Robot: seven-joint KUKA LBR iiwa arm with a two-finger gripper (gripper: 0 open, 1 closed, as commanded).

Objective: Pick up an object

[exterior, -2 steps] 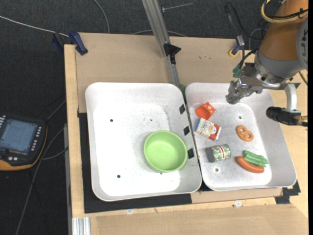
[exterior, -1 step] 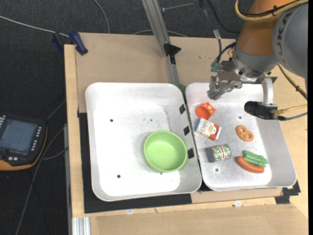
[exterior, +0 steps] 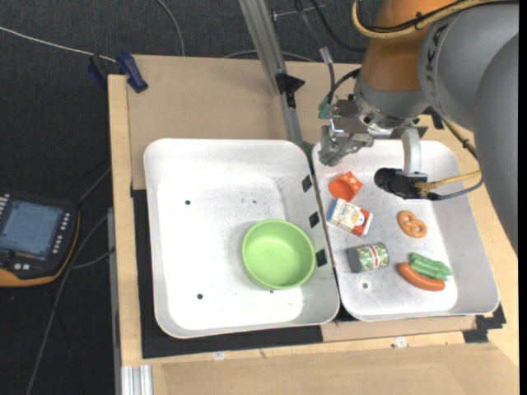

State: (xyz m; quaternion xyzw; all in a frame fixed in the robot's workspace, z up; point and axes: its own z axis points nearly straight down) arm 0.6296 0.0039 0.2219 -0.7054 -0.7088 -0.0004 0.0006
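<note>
Two shallow white bins side by side on a tan bench, left bin (exterior: pixel 189 220) larger in the frame, right bin (exterior: pixel 469 245) partly under the arm. In the left bin, a lime-green bowl (exterior: pixel 278 254) upright near the lower right corner, close to the wall shared with the other bin. In the right bin, a small orange carton-like piece (exterior: pixel 347 187) toward the upper left, a white and orange juice box (exterior: pixel 349 217) just below it, lying tilted; lower still, a small can (exterior: pixel 368 257) with a green label on its side. To the right of these, a pretzel (exterior: pixel 411 224), and at lower right a green vegetable piece (exterior: pixel 431 266) lying against an orange carrot-like one (exterior: pixel 421 277). Grey arm with orange band entering from the upper right of the frame, gripper (exterior: pixel 336 149) hanging above the upper left corner of the right bin, just above the orange carton-like piece and apart from it. Fingers: state not discernible, nothing seen between them. A black camera-like unit (exterior: pixel 401 181) on a white bracket to the gripper's right. At left edge of frame, off the bench, a handheld control pendant (exterior: pixel 33 237).
</note>
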